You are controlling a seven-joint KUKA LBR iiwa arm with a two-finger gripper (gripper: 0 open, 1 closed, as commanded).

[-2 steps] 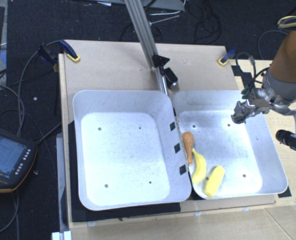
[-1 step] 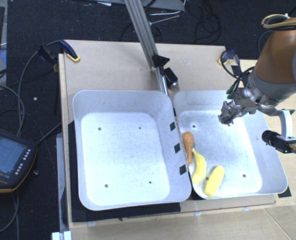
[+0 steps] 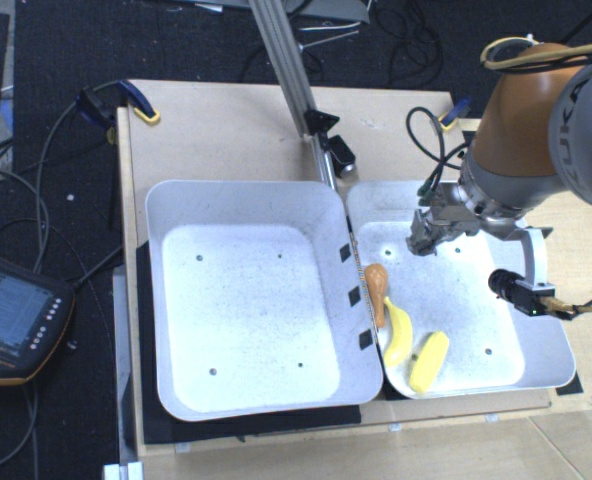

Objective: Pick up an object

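White left bin (image 3: 176,218) sits on the tan surface (image 3: 226,128), w/ a black pendant (image 3: 11,318) off to the far left on the dark floor. A metal pole (image 3: 291,63) slants down to the seam between the bins. Right bin (image 3: 496,363) touches the left one along that seam. Near its left wall lie three objs: an orange-brown piece (image 3: 376,286), a curved yellow banana (image 3: 399,336) touching its lower end, and a short yellow block (image 3: 429,360) just beside the banana, toward the front edge. End effector (image 3: 423,240) hangs over the back part of the right bin, apart from all three objs; nothing visible in it, and can't tell if it's open or closed. Arm (image 3: 531,118), orange band then grey, comes in from the right.
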